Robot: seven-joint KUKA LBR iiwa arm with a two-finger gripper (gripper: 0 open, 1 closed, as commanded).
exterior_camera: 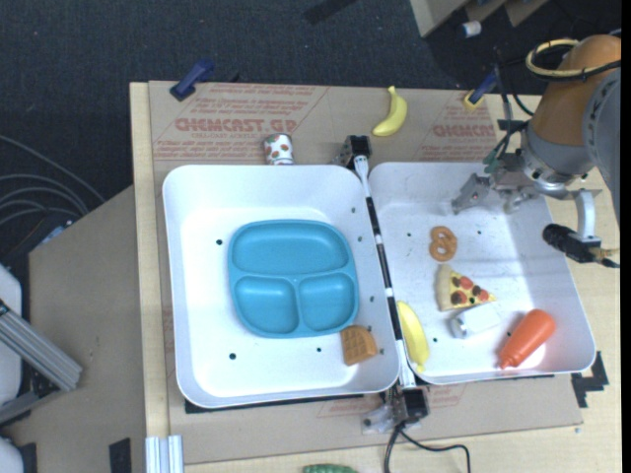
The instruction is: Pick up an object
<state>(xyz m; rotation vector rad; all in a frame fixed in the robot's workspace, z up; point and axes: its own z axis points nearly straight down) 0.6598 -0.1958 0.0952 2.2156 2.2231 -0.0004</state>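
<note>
The pincer (490, 189), spread and pinching nothing, hangs over the right bin's (552, 361) far edge in the approach step, so the next move calls for lowering onto a target such as the pretzel (443, 242) near that bin's middle.

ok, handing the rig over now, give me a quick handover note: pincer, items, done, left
Pincer: over the upper part of the right bin, nothing between its fingers.
Right bin: pretzel, pizza slice, carrot, banana by the divider.
Left bin: blue divided plate, cracker.
Done: nothing picked.
Left: grasp an object; the pretzel looks nearest.
</note>
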